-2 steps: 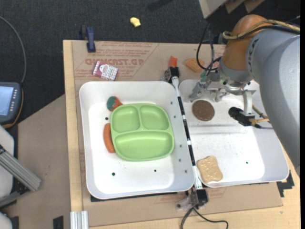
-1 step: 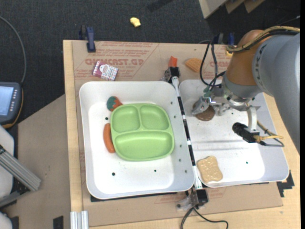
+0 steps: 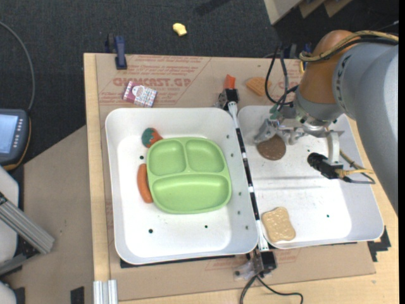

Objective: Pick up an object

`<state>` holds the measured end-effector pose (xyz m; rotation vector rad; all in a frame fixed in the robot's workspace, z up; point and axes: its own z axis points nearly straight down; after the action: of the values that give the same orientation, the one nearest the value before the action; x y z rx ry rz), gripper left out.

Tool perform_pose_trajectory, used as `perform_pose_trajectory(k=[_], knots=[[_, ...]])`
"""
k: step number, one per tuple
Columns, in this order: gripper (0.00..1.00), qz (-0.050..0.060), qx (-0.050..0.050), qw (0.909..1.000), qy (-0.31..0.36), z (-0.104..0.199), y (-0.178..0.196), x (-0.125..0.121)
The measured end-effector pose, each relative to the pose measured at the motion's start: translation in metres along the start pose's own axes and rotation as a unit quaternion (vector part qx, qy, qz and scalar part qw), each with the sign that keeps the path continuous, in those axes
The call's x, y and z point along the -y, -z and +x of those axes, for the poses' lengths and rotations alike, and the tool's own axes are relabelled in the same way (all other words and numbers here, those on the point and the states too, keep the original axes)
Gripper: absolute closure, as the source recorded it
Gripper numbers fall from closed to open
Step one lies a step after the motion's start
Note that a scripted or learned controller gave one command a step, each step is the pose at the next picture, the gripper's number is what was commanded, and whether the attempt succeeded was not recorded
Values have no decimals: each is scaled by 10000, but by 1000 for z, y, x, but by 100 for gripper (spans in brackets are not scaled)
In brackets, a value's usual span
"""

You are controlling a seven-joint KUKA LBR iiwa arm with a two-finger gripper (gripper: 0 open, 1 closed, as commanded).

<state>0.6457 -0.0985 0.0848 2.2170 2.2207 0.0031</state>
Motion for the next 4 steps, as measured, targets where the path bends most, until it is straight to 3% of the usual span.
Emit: perform_pose_trajectory(k=[1,2,3,4], knots=[[100,-19,7,10000,1,0,12,-1],[100,2,11,10000,-40,-63,86,49],[100,20,-19,10000,18,8,123,71],[0,26,-10,10000,-6,4,120,71]])
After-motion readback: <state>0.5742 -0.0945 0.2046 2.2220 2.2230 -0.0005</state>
